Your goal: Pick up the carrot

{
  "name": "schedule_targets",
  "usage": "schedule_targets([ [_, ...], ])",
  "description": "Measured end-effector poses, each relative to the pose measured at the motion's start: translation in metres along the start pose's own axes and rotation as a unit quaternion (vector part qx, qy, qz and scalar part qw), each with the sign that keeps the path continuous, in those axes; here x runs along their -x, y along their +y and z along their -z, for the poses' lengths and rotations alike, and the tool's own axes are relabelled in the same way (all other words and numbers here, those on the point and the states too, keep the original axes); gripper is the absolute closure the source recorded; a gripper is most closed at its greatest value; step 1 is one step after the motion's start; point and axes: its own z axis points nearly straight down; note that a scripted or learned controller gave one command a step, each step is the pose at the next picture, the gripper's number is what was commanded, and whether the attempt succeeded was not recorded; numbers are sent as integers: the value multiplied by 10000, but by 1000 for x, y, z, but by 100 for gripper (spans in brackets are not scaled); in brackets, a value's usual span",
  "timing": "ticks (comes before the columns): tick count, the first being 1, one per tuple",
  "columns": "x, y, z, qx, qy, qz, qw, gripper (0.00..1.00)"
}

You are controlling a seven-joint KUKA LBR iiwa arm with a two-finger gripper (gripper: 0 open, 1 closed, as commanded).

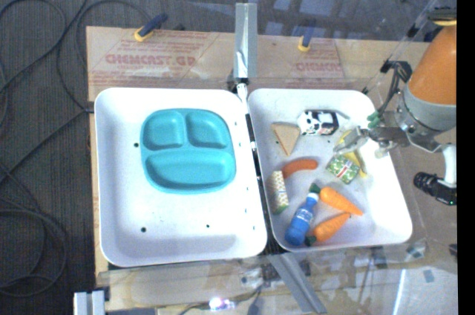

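Teal tray (pixel 188 150) sits in the left bin (pixel 119 232), out of play. In the right bin (pixel 386 228) two orange pieces lie near the front: the carrot (pixel 341 200), green at its left end, and beside it another orange piece (pixel 331 226) touching the blue bottle (pixel 300 221). The hand (pixel 361 140) hovers above the bin's back right, over a green carton (pixel 343 169) (whether its fingers are parted I cannot tell). Best to come forward, line up across the carrot's width and drop at mid-body, clear of the bottle.
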Motion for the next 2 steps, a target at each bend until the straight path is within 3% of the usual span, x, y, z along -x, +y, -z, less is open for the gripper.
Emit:
schedule_targets([
  [1,-7,35,28,3,-8,-230,9997,0],
  [2,-16,5,-91,6,-2,256,9997,0],
])
